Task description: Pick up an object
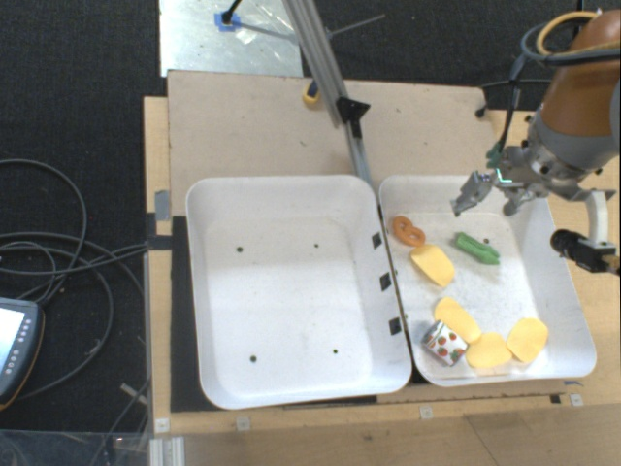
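My gripper [491,198] hangs over the far end of the right bin [505,289], its fingers [469,194] spread open with nothing between them. Just below it on the bin floor lies a small green object [476,248]. An orange ring [406,230] sits to the left near the divider, with a yellow piece [433,264] beneath it. At the bin's near end lie three more yellow pieces [456,318] [489,350] [527,338] and a small red-and-white patterned object [443,343].
The left bin [291,289] stands beside the right one, sharing a rim with black clips [385,280]. A slanted metal pole [330,61] crosses the back of the bench. Cables and a pendant [15,343] lie on the floor at left.
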You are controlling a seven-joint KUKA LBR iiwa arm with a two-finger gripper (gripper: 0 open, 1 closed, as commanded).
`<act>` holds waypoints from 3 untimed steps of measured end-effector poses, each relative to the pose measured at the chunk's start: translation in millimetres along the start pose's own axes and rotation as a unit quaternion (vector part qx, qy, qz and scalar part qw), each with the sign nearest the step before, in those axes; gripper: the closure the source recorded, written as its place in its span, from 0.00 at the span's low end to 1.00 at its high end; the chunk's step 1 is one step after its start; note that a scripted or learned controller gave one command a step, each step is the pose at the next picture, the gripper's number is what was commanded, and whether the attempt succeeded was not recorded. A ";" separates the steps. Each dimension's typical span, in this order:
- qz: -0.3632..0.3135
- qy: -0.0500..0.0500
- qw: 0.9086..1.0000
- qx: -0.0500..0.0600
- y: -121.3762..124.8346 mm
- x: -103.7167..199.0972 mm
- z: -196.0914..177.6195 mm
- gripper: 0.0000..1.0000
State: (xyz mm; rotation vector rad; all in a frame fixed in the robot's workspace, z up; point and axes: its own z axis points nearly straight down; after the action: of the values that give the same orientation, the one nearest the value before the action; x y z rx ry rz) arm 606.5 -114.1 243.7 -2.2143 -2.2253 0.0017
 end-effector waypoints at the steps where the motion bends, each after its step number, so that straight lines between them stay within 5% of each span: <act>1: 0.000 0.000 1.000 -0.002 0.7 -0.2 -2.2 0.00; 3: 0.002 0.000 1.000 0.001 -9.8 4.8 111.2 0.00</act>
State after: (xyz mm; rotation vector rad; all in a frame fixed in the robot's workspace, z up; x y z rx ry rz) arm 596.4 -109.3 132.5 -2.2185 -2.2197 0.0037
